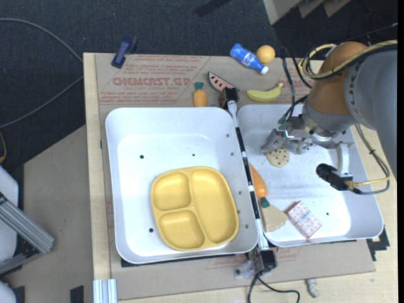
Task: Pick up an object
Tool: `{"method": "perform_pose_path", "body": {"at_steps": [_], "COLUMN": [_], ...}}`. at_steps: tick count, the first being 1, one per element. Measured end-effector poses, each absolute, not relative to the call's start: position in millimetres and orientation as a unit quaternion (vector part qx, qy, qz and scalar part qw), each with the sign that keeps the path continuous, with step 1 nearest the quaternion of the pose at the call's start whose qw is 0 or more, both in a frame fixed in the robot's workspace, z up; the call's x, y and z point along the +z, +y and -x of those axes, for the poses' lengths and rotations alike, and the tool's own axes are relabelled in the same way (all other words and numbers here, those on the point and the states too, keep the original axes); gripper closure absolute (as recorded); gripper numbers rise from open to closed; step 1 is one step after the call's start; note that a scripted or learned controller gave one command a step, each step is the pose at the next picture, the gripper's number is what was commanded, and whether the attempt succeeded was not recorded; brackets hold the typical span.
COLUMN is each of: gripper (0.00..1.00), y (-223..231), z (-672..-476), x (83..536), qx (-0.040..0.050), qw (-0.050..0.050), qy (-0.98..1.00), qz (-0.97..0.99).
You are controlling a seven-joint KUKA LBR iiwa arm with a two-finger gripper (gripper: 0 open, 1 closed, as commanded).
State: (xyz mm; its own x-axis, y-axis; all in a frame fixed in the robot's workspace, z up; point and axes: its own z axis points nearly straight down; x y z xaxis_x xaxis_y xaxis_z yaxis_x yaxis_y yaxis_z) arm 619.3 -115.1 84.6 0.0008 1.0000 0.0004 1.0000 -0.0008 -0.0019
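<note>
Light: bright, even, from overhead; white bins [126,131] nearly washed out
Shadows: soft, faint beneath the arm [353,93]
Focus: slightly soft throughout; surrounding floor dim

One fixed camera looks down at a slant from above the worktop [95,169]; both white bins fall within frame, fairly near; the arm [366,74] enters from the right edge.
</note>
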Motion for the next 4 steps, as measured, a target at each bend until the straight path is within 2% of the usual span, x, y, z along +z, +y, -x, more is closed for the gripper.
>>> {"method": "perform_pose_path", "body": {"at_steps": [1, 2, 3, 4], "gripper": [1.00, 0.00, 0.00, 1.00], "y": [-114.5, -114.5, -96.5, -96.9], "z": [-622.1, -621.9, -598.0, -598.8], "x": [97.5, 97.2, 84.1, 94.8], "qx": [-0.0024, -0.0024, 0.0006, -0.0003], "qw": [-0.003, -0.003, 0.001, 0.000], "qy": [-0.707, -0.707, -0.707, -0.706], "qz": [0.707, 0.707, 0.707, 0.708]}}
